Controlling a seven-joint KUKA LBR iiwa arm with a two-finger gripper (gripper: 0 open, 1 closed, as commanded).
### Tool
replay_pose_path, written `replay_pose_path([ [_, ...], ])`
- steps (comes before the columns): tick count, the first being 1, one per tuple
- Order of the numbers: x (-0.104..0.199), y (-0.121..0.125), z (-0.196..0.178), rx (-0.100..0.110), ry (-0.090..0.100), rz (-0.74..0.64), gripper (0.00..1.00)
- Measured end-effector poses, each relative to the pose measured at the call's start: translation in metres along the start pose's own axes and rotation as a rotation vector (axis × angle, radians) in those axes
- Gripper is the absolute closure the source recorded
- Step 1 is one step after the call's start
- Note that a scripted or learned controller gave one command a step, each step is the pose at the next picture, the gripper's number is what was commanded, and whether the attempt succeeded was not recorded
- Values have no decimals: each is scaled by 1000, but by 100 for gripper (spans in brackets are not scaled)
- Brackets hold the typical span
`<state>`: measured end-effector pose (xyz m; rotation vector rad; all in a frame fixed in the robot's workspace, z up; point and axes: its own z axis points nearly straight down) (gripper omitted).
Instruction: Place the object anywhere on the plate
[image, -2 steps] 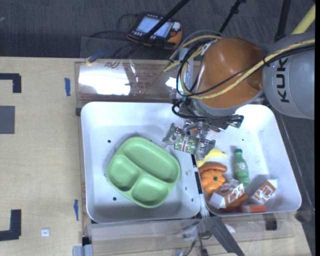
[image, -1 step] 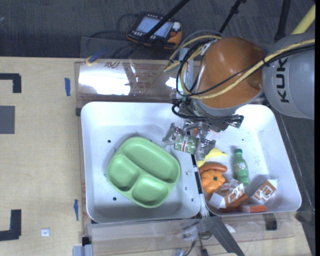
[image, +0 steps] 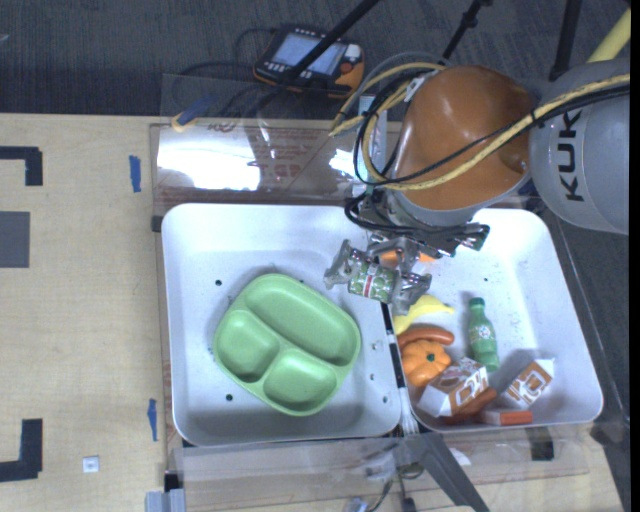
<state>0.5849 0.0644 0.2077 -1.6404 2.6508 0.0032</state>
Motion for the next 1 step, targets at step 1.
replay_pose_path([
  [1, 0, 0, 0, 0, 0, -1, 0],
])
